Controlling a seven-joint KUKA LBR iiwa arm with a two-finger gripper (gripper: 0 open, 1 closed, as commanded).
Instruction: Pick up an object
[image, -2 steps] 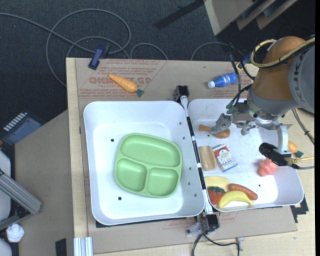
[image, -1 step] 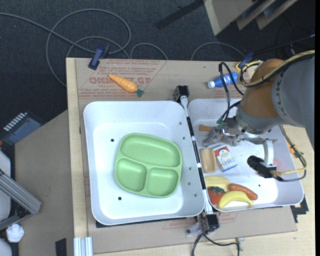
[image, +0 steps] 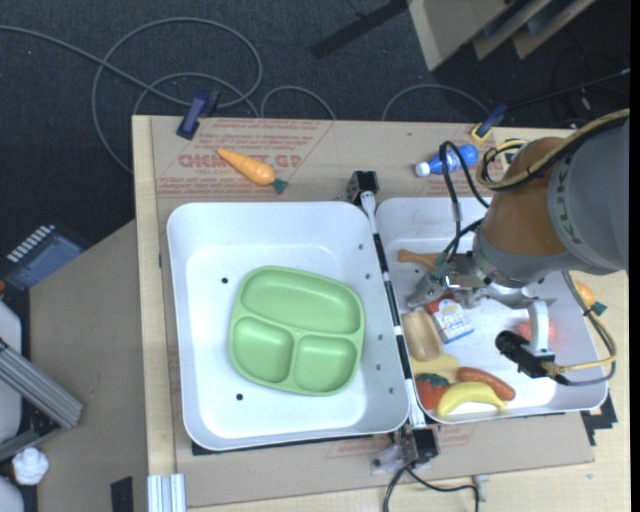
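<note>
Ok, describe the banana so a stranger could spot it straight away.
Start at the right bin, the one the arm reaches into, and go to its near corner beside the divider. The banana lies there on the bin floor, with a red sausage just behind it. It is the bin's one plain yellow curved piece.

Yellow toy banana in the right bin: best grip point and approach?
Probably grip the yellow toy banana across its narrow middle, coming straight down from above. It lies flat and curved near the right white bin's front wall, with a red sausage-shaped toy along its far side, so set the fingers carefully between them.
</note>
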